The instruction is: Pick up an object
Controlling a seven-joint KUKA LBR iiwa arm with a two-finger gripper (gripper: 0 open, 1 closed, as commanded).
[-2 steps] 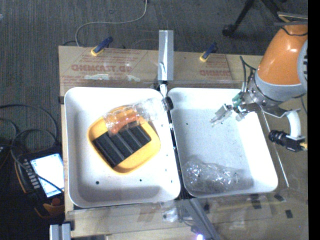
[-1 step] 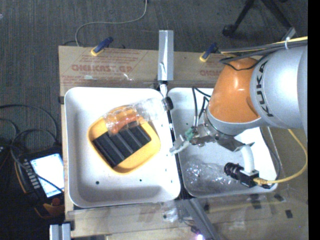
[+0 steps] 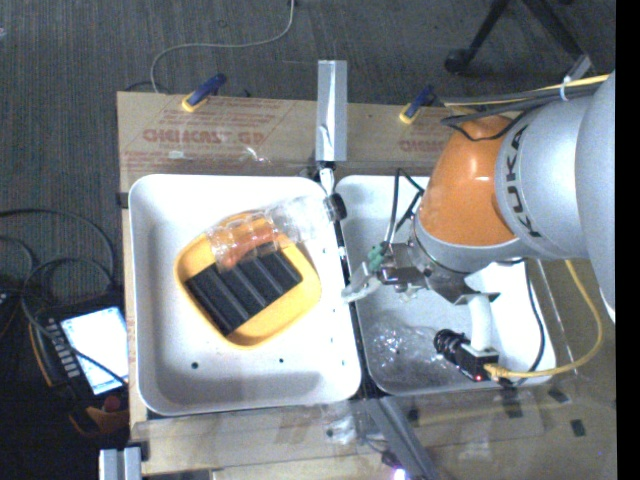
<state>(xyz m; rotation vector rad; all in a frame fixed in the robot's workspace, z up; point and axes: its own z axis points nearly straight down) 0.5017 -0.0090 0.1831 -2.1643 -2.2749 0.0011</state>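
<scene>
My grey arm with the orange band (image 3: 470, 193) comes in from the right and bends down over the right shallow white bin (image 3: 545, 353), its orange bulk hanging above that bin's far half. My wrist turns toward the left, so my gripper (image 3: 378, 271) sits low by the bin's left wall, just beside the divide between the two bins. Seen from above, my own wrist covers much of it, and I cannot tell whether it is open or closed.

Nearest to me is a crumpled scrap of clear film (image 3: 395, 343). It lies on the floor of the right bin, on the near side of my gripper and apart from it.

In the left shallow white bin (image 3: 150, 298) lies a yellow plastic tray (image 3: 197, 260), set at a slant, with a black ribbed block (image 3: 245, 286) in it. A clear plastic packet with orange contents (image 3: 250, 233) rests over the tray's far edge. Both bins stand on a brown cardboard sheet (image 3: 240, 138).
</scene>
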